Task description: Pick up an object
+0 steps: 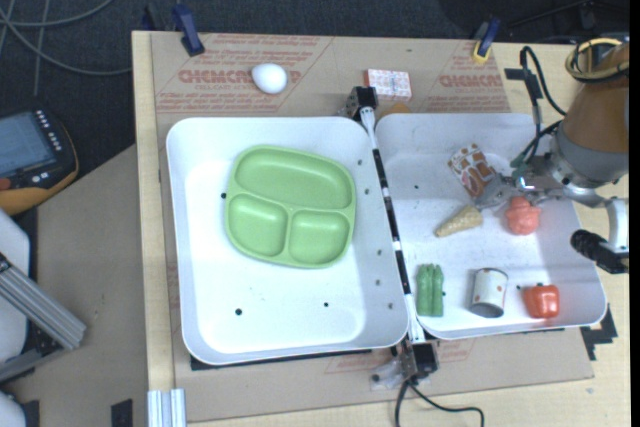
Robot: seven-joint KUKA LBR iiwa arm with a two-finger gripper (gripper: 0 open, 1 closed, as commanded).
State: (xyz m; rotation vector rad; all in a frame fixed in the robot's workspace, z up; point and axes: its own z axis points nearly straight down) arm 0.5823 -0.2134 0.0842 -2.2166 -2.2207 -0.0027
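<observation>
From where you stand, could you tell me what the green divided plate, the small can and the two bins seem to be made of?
The green divided plate looks like moulded plastic: one even matte colour, soft rounded rims. The small can seems metal with a pale label, though it is too small to be sure. The left bin and right bin look like thin white plastic with a slight sheen.

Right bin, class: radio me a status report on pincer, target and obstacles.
Pincer low in right bin, fingers unreadable. Brown packet and pink fruit flank it, nothing seen held. Cone close by; can, tomato further off.
</observation>
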